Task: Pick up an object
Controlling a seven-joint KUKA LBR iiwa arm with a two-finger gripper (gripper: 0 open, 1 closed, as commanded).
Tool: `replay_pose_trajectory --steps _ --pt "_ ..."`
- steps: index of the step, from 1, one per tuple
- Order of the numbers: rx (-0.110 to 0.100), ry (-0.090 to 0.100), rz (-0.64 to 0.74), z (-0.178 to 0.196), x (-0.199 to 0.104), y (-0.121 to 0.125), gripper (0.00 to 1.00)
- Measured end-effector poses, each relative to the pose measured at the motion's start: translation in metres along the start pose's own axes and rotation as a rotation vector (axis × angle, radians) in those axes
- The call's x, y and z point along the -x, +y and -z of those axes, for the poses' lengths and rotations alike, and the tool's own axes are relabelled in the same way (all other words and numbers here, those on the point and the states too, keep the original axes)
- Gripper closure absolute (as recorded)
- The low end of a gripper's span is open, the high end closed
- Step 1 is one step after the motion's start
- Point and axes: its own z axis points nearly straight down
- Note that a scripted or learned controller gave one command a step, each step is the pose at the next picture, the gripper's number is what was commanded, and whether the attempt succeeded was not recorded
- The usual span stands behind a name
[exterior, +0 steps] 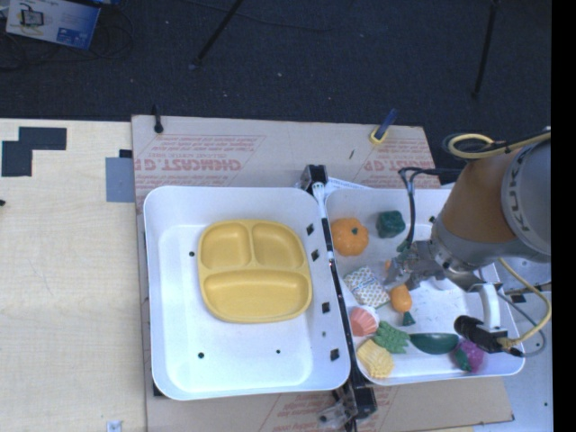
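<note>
Tool [402,282] hangs seemingly just above small orange toy [400,299].

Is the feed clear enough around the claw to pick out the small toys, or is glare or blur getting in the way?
Camera view: even lighting, no hard glare on the right bin; the claw is soft and blurry; the orange pumpkin reads clearly; the floor above the bench is dark.
</note>
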Motion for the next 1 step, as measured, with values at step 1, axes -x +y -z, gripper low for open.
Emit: replay_pose_trajectory --steps 1 --pt "-0.007 -0.006 0.005 0.0842 -0.0808 0.0489 1.0"
